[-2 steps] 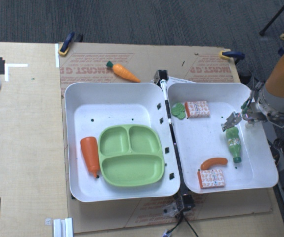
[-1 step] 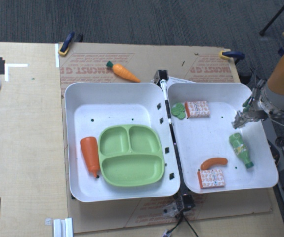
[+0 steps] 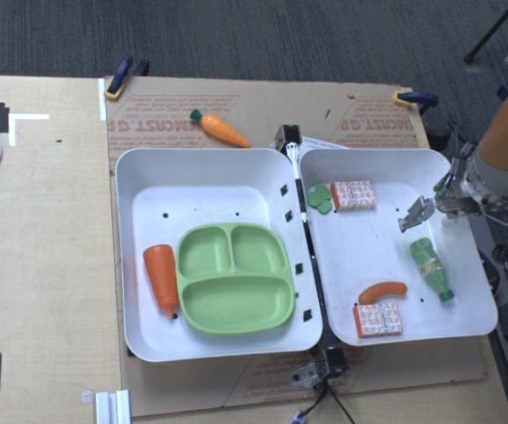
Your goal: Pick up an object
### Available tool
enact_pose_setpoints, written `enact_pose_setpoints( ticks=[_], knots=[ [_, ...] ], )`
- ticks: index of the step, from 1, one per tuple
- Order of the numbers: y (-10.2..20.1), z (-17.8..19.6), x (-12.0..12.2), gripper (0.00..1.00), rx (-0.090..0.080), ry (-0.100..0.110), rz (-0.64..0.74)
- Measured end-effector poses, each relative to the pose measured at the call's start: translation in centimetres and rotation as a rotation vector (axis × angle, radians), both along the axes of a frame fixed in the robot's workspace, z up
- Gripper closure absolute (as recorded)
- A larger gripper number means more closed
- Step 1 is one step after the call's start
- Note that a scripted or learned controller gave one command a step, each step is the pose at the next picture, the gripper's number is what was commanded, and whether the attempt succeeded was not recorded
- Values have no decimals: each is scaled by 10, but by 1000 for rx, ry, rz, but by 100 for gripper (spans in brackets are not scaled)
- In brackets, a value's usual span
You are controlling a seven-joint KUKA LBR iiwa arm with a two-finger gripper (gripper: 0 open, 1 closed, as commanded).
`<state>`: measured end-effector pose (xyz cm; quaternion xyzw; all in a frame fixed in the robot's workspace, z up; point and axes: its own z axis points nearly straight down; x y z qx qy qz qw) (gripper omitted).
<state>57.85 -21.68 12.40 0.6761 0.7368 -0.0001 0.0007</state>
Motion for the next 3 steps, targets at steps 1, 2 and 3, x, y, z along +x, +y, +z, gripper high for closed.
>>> enact_pose_setpoints(
  ticks=[1,2,3],
  knots=[
    [11,-31,-22,0,1,1,344],
    [10,-21,-20,100,-1,-3,342],
    [75,80,-28,100,0,-1,269]
  ],
)
